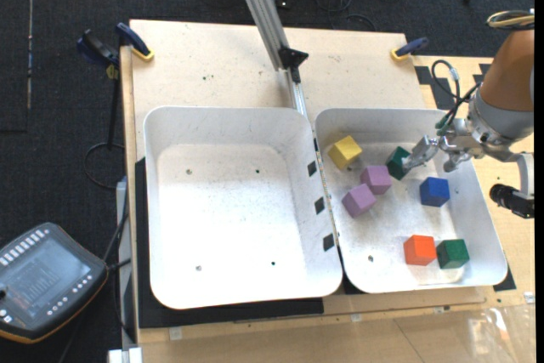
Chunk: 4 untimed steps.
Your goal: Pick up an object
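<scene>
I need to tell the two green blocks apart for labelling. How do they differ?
The upper green block is darker, lies right at the claw and beside a purple block. The lower green block is brighter, sits near the bin's front rim and touches the orange block. Both are in the right bin.

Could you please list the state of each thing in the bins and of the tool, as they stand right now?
tool: low in the right bin, at the dark green block
dark green block: at the tool's tip, grip unclear
yellow block: resting, free
upper purple block: resting, close beside the lower one
lower purple block: resting
blue block: resting, alone
orange block: resting beside the green block
green block: resting
</scene>
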Each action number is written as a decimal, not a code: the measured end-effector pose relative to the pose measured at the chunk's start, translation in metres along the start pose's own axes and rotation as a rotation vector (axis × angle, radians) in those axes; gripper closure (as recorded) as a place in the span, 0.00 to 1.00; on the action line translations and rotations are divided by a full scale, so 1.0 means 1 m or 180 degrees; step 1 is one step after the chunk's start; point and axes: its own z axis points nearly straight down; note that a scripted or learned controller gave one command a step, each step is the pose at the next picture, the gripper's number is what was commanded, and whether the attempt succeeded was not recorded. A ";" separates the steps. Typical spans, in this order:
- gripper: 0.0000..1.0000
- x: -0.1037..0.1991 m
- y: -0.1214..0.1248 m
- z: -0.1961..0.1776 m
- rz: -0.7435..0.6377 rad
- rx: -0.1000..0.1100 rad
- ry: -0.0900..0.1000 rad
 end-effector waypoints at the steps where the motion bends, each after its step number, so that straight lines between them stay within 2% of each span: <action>1: 0.00 0.001 0.000 0.054 -0.0003 -0.0002 0.0000; 2: 1.00 0.000 0.001 0.040 -0.0003 -0.0024 -0.0006; 4: 1.00 -0.006 -0.004 -0.051 -0.0002 -0.0036 -0.0011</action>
